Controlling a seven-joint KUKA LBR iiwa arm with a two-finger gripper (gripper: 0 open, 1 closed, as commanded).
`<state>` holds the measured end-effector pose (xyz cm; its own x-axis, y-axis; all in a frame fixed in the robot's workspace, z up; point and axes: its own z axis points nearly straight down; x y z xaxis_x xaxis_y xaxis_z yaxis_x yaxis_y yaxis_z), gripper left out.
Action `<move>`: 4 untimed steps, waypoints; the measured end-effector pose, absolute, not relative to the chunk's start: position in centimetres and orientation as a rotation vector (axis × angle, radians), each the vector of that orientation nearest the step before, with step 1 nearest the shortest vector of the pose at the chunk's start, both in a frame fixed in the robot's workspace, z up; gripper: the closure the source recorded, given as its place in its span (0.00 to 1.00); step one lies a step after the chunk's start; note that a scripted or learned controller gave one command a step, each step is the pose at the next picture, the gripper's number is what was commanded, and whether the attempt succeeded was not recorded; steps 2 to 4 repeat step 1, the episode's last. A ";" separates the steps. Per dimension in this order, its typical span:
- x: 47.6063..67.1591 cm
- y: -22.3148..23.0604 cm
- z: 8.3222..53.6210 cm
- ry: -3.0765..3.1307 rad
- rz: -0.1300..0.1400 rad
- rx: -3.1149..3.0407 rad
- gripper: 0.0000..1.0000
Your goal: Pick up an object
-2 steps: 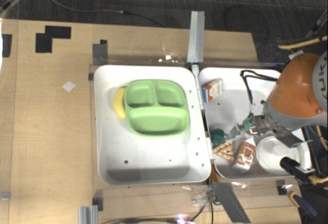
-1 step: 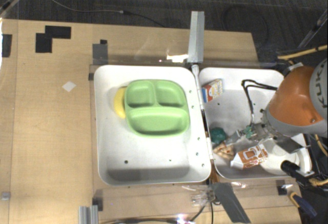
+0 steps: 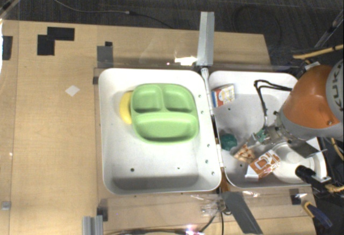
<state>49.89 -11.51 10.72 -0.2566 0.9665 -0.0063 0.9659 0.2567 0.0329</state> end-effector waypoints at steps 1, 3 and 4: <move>49.8 -11.6 10.7 2.470 0.033 1.901 0.00; 49.8 -11.6 10.7 2.470 0.033 1.901 0.00; 49.8 -11.6 10.7 2.470 0.033 1.901 0.00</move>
